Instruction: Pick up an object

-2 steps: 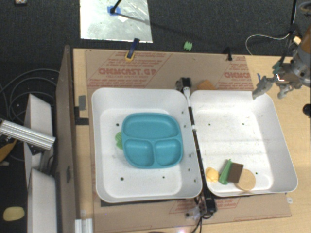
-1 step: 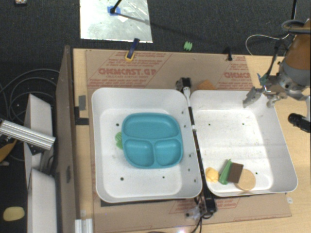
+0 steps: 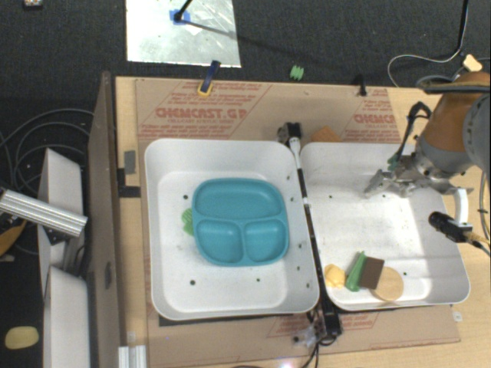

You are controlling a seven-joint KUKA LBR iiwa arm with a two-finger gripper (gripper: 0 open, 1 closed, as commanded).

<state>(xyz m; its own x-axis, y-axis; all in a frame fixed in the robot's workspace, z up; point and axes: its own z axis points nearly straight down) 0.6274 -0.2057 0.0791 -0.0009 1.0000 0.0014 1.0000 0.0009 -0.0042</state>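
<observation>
Well, both white bins sit below the arm: the left bin (image 3: 165,205) holds a blue divided tray (image 3: 239,221), far from the claw (image 3: 377,184). That claw hangs over the right bin (image 3: 383,228), prongs spread apart, gripping nothing. Toward the bin's front edge, well apart from it, huddle a brown block (image 3: 371,272), green stick (image 3: 355,271) and yellow lump (image 3: 334,275).
</observation>
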